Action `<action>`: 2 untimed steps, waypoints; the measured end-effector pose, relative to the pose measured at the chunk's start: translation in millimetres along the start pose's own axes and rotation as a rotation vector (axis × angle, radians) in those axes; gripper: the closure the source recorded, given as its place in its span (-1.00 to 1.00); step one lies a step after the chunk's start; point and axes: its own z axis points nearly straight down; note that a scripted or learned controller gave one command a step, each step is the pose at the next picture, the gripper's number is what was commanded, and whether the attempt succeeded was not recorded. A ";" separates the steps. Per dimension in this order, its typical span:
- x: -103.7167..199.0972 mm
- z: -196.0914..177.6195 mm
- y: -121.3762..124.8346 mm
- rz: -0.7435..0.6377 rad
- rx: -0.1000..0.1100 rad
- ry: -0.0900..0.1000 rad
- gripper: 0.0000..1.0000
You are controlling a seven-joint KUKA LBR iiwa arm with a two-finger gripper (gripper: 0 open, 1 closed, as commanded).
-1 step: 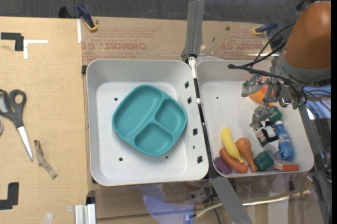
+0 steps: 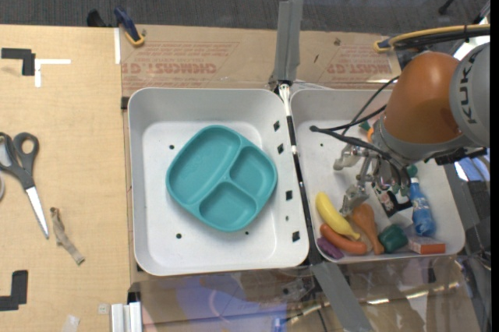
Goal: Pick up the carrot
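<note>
Tapered orange carrot [image 2: 368, 225] lies in right white bin [image 2: 312, 167], near its front edge, slanting toward front-right corner. Just left: curved yellow banana [image 2: 334, 215]; below that a red-orange sausage-shaped piece [image 2: 345, 245] w/ a purple piece [image 2: 330, 251] at front-left corner. Right of carrot: green block [image 2: 392, 238], blue bottle [image 2: 421, 215], flat red-white box [image 2: 427, 247]. Metal two-finger gripper [image 2: 363, 190] hangs just above carrot's top end; can't tell how jaws stand. Left white bin [image 2: 144, 182] holds teal three-compartment plastic plate [image 2: 222, 178] at centre.

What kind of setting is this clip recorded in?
Probably a robotics lab bench: a cardboard-covered worktop, two white bins holding a teal divided plate and toy food like a carrot, and scissors lying aside.
</note>
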 end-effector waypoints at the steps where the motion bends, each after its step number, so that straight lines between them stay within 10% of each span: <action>1: 57.2 -1.4 4.7 -0.108 0.002 -0.006 -1.00; 2: 56.5 -10.8 5.7 -0.111 0.001 -0.005 1.00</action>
